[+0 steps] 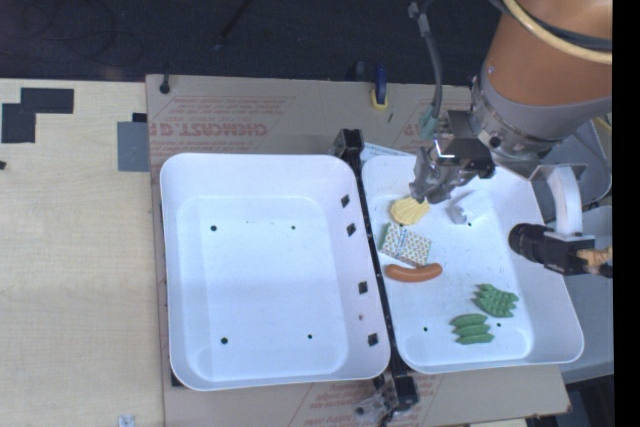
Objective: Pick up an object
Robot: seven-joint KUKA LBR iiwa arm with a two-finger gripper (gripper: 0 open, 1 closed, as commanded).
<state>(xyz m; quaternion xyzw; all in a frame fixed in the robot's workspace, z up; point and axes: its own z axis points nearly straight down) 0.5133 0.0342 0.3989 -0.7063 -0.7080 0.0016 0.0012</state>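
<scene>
gripper over the yellow piece, near the right bin's back-left corner

the gripper hung at the yellow piece; whether it was clenched or released could not be told. a good grasp would likely have needed a straight descent, clear of the patterned packet just in front and the bin's left wall.

A single fixed camera is looking down at a slant from above the bench, taking in both white bins: the left bin and the right bin. It is sitting at middle distance, facing the bench's far edge, with the arm entering from the right side.
</scene>
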